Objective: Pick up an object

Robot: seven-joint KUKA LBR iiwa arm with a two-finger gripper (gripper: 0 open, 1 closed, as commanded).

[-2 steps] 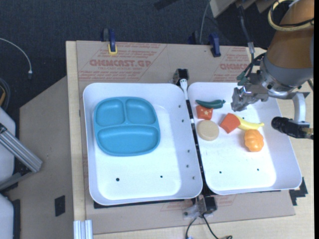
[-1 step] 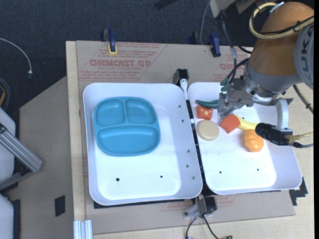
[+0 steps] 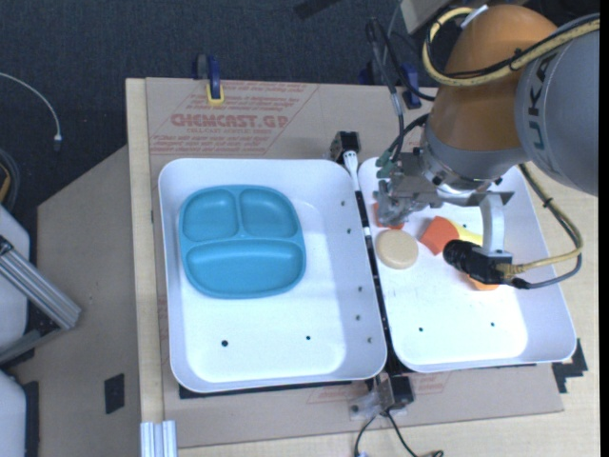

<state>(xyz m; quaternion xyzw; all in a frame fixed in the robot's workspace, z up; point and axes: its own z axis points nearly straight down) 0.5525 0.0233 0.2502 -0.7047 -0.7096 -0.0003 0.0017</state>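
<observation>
I'm hanging over the right bin point(image 3: 533, 336), my gripper point(image 3: 400, 198) sitting low at its upper-left corner; can't tell how my jaws stand. Just beside it: a smooth round cream disc point(image 3: 397, 248), an orange wedge-shaped block point(image 3: 438, 232), a sliver of yellow. In the left bin point(image 3: 276, 360), a glossy blue three-compartment plate point(image 3: 243, 241) is lying flat.

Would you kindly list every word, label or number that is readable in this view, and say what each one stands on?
"CHEMCAST GP", as far as it reads, in large red letters on the brown board behind the bins.
Smaller red lines under it on the same board: too blurred to read.
Part of a dark letter, perhaps "K", on the grey arm: cut off.
</observation>
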